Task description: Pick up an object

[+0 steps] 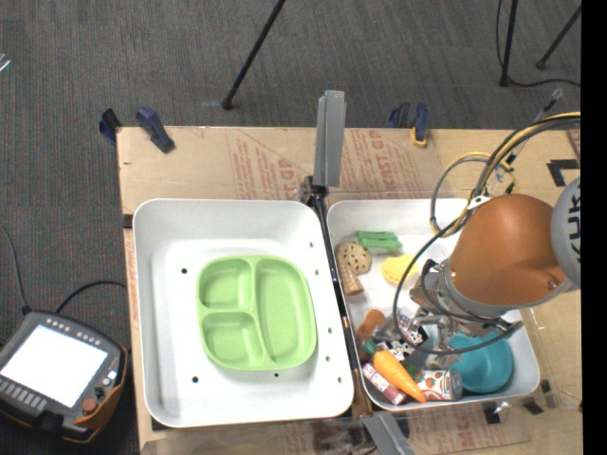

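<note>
From my remote station I see the arm [507, 254] reaching in from the right over the right bin [527, 387], its orange band covering much of that bin's middle and right side. The gripper [425, 335] hangs low above the cluttered near part of the bin; its fingers are lost among cables and toys, and I cannot tell whether they are spread, closed or holding anything. Just beside the gripper, toward the near left corner, a toy carrot [398, 371] lies at a slant, with a small red-labelled bottle [382, 380] touching its near side and a small can [439, 384] to its right. A teal bowl [484, 366] sits near the bin's near right corner, partly under the arm. Farther back lie a speckled cookie-like piece [354, 259], a green toy [379, 242] and a yellow piece [399, 269], well apart from the gripper. The left bin [156, 254] carries a light green divided plate [256, 312] with three compartments. Both bins rest on a cardboard sheet [256, 154], and a handheld controller [59, 373] lies on the floor at the near left.
</note>
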{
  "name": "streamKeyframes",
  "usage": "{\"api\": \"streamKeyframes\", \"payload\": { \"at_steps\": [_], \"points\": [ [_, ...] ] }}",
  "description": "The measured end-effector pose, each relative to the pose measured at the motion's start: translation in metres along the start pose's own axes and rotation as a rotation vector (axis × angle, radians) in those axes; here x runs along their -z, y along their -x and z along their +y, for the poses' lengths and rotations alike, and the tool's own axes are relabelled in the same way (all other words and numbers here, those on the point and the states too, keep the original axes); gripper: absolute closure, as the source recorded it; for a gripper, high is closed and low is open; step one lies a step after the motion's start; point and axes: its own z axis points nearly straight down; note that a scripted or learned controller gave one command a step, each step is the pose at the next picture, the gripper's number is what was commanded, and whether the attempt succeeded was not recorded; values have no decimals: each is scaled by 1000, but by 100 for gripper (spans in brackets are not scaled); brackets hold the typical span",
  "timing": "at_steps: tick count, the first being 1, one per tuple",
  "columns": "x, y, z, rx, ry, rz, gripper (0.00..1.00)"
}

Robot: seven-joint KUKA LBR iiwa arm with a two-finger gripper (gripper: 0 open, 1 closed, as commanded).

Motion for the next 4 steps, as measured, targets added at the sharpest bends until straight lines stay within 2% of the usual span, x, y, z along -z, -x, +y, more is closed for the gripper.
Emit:
{"api": "streamKeyframes", "payload": {
  "at_steps": [1, 2, 3, 4],
  "points": [
    [9, 4, 1, 7, 1, -1, 100],
    [97, 74, 30, -78, 5, 2, 100],
    [11, 27, 9, 353, 13, 5, 100],
    [93, 79, 49, 527, 15, 2, 100]
  ]
}}
